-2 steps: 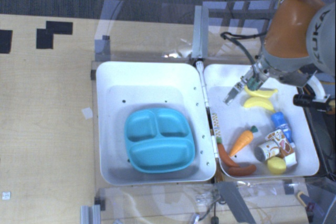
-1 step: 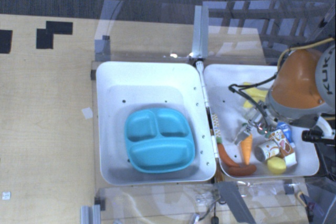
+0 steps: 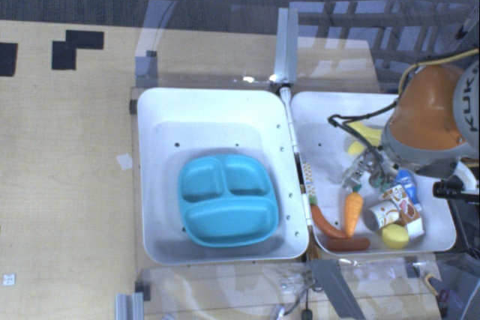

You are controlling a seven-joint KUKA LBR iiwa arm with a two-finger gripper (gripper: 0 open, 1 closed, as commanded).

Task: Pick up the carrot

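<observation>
The orange carrot [image 3: 352,213] lies in the right bin [image 3: 319,124], pointing toward the front edge, its top end near the gripper. My gripper [image 3: 363,171] hangs just above and behind the carrot's top, reaching in from the right under the orange-banded wrist [image 3: 427,116]. Nothing shows between its fingers, and the carrot rests on the bin floor.
Beside the carrot lie a reddish sausage [image 3: 335,233], a yellow lemon [image 3: 395,236], a printed can [image 3: 386,214], a blue item [image 3: 406,182] and a yellow piece [image 3: 365,135]. The left bin [image 3: 157,124] holds a blue divided tray [image 3: 226,199].
</observation>
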